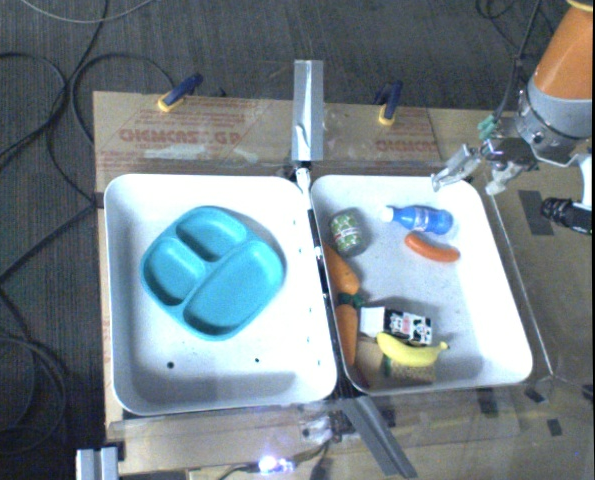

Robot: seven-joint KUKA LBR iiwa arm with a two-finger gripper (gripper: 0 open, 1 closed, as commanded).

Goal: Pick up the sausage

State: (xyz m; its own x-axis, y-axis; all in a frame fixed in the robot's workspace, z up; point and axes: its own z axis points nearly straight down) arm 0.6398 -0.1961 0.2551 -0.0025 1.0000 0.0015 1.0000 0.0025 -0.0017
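The two-finger gripper (pixel 474 172) hangs spread and empty over the right bin's far rim — the small orange-red sausage (pixel 433 249) lies untouched just below-left. Everything remains: descend, grasp, lift.

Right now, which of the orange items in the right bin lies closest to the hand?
The sausage, just below the blue bottle and nearest the hand. The carrot lies farther off, along the bin's left wall.

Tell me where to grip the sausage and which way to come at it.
Grip the sausage at its middle, coming straight down with the end effector closing across its narrow width. It lies flat, long axis roughly left-right, ends tapering. The blue bottle sits close behind it, so I'd keep the fingers tight to the sausage.
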